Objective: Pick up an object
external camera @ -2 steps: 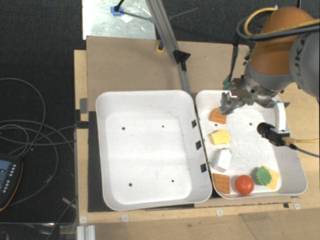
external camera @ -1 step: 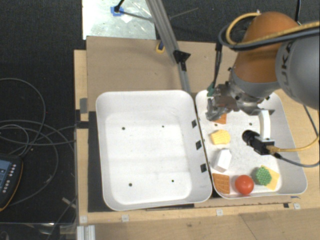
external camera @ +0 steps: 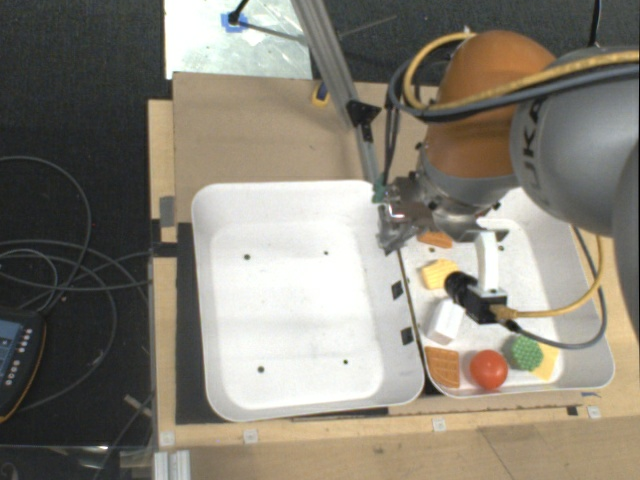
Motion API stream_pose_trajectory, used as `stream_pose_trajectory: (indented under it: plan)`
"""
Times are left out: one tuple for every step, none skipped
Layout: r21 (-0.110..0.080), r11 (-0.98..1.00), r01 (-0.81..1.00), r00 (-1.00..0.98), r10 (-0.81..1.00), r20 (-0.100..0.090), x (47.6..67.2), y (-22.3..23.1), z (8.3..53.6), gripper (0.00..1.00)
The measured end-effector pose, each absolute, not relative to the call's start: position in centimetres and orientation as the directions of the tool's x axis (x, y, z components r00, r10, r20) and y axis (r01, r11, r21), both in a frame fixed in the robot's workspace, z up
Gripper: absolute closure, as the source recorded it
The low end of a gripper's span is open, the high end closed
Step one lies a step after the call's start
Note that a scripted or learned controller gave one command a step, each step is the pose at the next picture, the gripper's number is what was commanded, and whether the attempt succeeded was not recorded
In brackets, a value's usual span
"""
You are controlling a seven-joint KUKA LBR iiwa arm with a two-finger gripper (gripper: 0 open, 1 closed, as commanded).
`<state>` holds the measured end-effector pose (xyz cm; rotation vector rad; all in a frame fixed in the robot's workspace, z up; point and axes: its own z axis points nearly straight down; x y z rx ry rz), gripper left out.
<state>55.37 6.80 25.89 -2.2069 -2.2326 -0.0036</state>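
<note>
My gripper (external camera: 393,230) hangs low over the left rim of the right bin (external camera: 585,313), at its far corner. Several small things lie in this bin. An orange piece (external camera: 436,238) rests just right of the gripper, with a yellow block (external camera: 434,274) a little nearer the front. A white block (external camera: 445,320) sits below that. Along the front wall lie an orange waffle-like piece (external camera: 443,365), a red ball (external camera: 488,368) and a green knobbly thing (external camera: 523,352) on a yellow piece (external camera: 546,365). The wrist hides the far part of the bin.
The left white bin (external camera: 215,298) stands beside the right one, their rims touching in the middle. A slanted grey pole (external camera: 330,58) crosses the far side of the bench. Cables lie on the dark floor at the left.
</note>
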Motion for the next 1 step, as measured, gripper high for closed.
stream_pose_trajectory:
  plan:
    - [0.001,0.003,1.0,-0.003,1.0,0.001,55.43,6.39,25.9,0.0]
